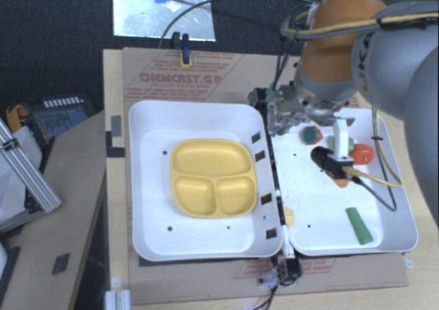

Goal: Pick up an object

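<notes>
My gripper (278,121) hangs low over the back left corner of the right bin (322,233), close to the divider between the bins. A small teal and red object (312,135) lies just to its right. Further right a red object (363,155) lies with a small green piece (350,145) beside it. A green rectangular block (359,225) rests near the bin's front right. Nothing can be made out between the gripper's parts from this angle.
The left bin (147,164) holds a yellow divided plate (212,177). A small yellow bit (289,217) sits by the divider at the right bin's front left. The grey arm with its orange band (336,27) looms over the right bin's back.
</notes>
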